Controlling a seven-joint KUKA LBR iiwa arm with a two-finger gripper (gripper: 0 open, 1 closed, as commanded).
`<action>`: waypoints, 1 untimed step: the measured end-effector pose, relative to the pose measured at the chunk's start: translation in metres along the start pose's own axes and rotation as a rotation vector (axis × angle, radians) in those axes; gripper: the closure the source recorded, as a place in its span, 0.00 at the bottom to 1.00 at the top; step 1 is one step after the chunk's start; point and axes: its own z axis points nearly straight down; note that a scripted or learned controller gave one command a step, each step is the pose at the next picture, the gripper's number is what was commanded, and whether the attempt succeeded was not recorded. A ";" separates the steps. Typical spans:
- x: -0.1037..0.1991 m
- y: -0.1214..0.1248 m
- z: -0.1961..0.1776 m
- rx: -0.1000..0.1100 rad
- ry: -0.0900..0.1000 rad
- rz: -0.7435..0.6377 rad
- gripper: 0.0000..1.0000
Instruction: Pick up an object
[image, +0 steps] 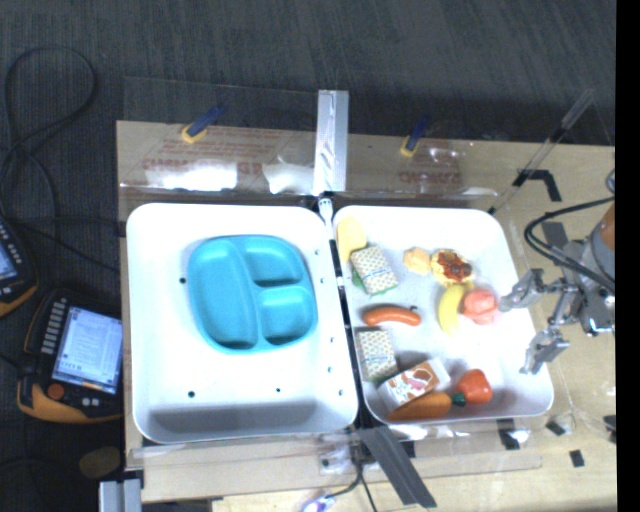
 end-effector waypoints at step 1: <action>-0.038 0.002 0.109 -0.001 -0.002 0.261 0.00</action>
